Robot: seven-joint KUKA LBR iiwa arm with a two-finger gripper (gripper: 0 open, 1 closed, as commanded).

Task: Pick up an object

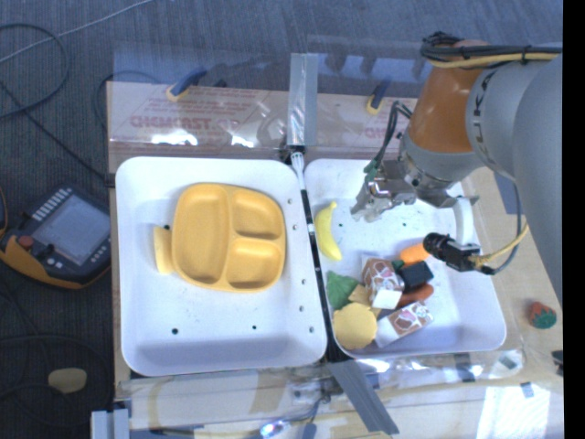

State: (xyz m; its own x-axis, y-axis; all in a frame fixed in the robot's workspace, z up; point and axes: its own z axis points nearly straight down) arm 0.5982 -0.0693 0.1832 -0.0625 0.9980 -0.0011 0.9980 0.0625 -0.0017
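Yellow banana [326, 231] at right bin [475, 332] left wall; gripper [372, 204] just right, hovering, grip state unclear; toy heap near side.

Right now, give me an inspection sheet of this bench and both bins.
Surface: two white bins side by side, the left bin and the right bin, on a bench.
Job's things: banana at the right bin's left wall; a heap of small toy foods toward its front, with a yellow round piece.
Clutter: yellow divided tray in the left bin.
Grippers: gripper over the back of the right bin, nothing seen between its fingers.
Cables: black cable on the floor at left; a cable loops off the arm.
Surroundings: handheld controller on the carpet at left; small red thing right of the bins.
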